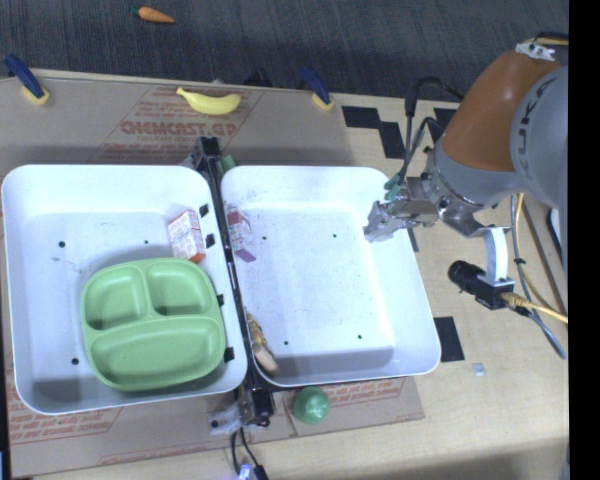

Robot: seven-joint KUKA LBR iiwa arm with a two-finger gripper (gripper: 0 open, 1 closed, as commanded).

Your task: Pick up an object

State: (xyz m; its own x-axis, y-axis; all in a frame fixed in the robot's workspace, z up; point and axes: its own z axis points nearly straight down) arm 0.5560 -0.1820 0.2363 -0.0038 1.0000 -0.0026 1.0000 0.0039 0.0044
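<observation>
While nothing sits between the fingers, the pick looks barely begun, as far as one view can show.

Hand: the hand (380,220) hangs over the right rim of the right bin (320,358); whether it is spread or pressed together, I cannot tell.
Candidates, left bin (30,298): green divided plate (155,320), small red-and-white packet (185,234) just above it.
Candidates, divider: a packet (240,230) near the top, a tan object (260,353) near the bottom.
Outside the bins: banana (210,100) and green ball (311,404) on the table (500,408).
Done: an approach at most.
Left: choosing an object, descending, closing, lifting.
</observation>
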